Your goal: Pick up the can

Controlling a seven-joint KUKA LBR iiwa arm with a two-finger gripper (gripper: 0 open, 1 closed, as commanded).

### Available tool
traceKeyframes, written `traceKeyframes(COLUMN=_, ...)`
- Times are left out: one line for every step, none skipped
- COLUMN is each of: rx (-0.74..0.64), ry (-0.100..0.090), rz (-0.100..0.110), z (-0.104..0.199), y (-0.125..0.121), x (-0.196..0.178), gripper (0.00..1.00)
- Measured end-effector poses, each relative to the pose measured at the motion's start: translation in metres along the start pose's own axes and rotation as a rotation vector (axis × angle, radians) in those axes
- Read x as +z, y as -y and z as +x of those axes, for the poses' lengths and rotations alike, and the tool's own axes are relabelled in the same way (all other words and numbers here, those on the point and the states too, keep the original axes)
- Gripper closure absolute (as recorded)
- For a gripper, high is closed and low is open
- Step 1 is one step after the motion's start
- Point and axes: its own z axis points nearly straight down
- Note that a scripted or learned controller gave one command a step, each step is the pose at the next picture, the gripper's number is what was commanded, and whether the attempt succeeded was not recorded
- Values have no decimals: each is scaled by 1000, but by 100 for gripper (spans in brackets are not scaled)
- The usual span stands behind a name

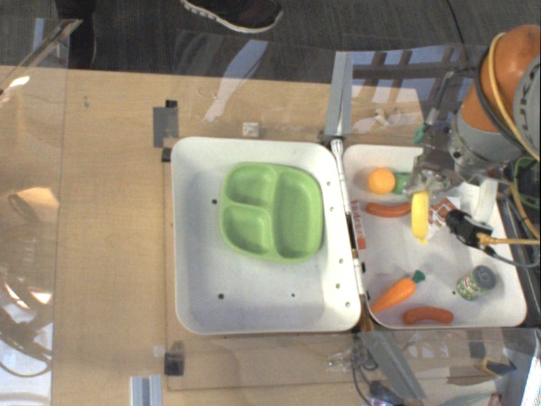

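The can (pixel 475 282) is small, with a grey top and a green and white label. It stands in the right bin (pixel 507 318) near the front right corner. My gripper (pixel 428 178) hangs over the back of that bin, well behind and to the left of the can. It sits just above the upper end of a yellow banana-shaped piece (pixel 419 216). Nothing is visibly held.
The right bin also holds an orange ball (pixel 382 181), a red sausage (pixel 387 211), a carrot (pixel 396 291) and a second red sausage (pixel 427 315). A green divided plate (pixel 274 211) lies in the left bin (pixel 203 303). The grey and orange arm (pixel 507 83) enters from the upper right.
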Motion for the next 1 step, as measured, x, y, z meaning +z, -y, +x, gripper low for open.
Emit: traceKeyframes(rx=0, ry=0, rz=-1, z=0, y=0, x=0, gripper=0)
